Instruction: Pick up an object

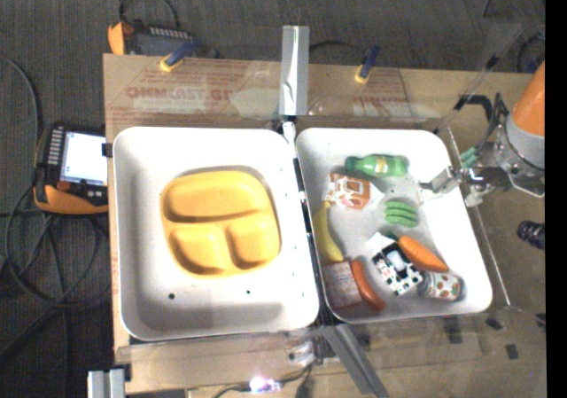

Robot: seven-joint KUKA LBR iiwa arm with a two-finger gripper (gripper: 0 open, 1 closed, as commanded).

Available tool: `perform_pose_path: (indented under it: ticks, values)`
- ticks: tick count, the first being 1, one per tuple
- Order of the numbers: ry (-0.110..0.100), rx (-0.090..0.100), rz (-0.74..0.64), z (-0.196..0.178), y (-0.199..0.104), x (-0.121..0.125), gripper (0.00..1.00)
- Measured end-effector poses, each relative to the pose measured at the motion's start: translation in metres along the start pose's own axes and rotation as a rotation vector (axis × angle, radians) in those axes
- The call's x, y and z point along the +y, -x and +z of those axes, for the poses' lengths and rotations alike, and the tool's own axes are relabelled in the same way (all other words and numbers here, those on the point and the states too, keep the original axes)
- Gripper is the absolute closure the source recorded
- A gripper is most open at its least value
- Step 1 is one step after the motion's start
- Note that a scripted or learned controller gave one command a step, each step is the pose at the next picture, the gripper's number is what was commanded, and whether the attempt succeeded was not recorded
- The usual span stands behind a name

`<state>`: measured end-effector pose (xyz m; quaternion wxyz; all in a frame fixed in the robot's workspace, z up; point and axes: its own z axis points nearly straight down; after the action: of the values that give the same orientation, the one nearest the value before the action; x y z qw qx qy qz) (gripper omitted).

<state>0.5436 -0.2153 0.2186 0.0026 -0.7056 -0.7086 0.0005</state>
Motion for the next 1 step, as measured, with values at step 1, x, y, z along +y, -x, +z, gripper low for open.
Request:
perform_pose_path:
  ticks: [1]
  values:
    - [0.003,0.002,-0.015,0.123,-0.0046,-0.0154,0.0]
